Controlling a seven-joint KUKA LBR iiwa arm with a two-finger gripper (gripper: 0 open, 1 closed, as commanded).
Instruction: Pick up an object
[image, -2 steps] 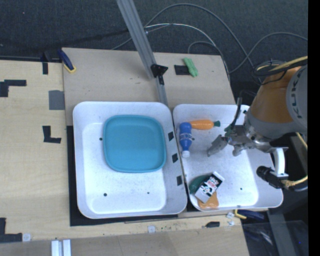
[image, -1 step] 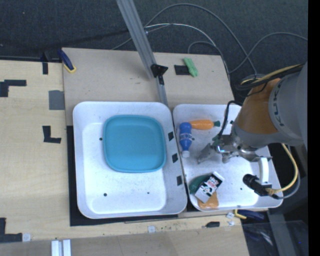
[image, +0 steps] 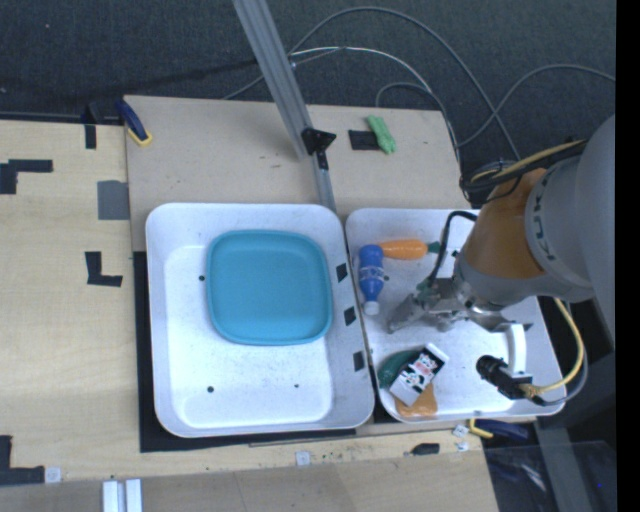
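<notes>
2 bins (image: 170, 300), 1 plate (image: 268, 287), 1 bottle (image: 371, 272).

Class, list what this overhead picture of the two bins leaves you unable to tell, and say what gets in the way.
- Pincer in the camera view: too small and blurred to tell whether it is open or shut.
- Right bin: its far right side is hidden by the arm.
- Small pile at the right bin's front: green, black-and-white and orange pieces overlap, too blurred to identify.
- Blue bottle: label too small to read.
</notes>
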